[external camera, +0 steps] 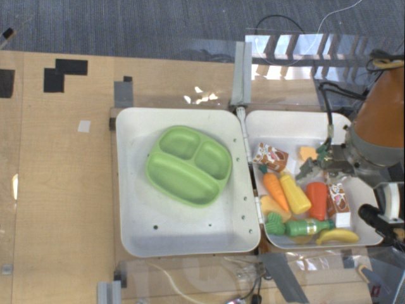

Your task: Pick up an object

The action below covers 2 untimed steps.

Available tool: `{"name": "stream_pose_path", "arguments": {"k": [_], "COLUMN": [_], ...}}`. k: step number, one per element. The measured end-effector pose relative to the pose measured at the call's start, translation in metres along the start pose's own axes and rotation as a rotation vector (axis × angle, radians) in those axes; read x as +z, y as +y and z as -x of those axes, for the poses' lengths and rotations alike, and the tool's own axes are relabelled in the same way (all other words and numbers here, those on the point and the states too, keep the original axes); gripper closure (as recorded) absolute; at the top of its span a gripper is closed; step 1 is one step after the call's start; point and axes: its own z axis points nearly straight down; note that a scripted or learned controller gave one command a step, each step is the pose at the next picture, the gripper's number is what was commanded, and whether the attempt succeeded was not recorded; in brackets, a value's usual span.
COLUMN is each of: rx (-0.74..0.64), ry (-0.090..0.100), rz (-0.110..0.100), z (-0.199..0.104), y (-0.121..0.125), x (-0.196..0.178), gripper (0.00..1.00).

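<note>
Nearby, red toy pepper [317, 200] beside end effector [314, 164], grip state impossible to tell.

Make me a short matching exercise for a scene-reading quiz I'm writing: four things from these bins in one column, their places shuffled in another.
Things:
1. green divided plate
2. banana
3. carrot
4. green bottle

Places:
A. right bin, near edge
B. left bin, middle
C. right bin, just behind the banana
D. right bin, beside the yellow bottle

Pairs: 1-B, 2-A, 3-D, 4-C
</note>
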Motion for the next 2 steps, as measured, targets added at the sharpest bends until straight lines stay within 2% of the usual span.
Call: {"name": "stream_pose_path", "arguments": {"k": [1, 2], "rx": [0.067, 0.092], "ry": [0.000, 0.000], "rz": [0.004, 0.010], "z": [0.000, 0.004], "y": [0.058, 0.069], "x": [0.124, 0.141], "gripper": [0.00, 0.00]}}
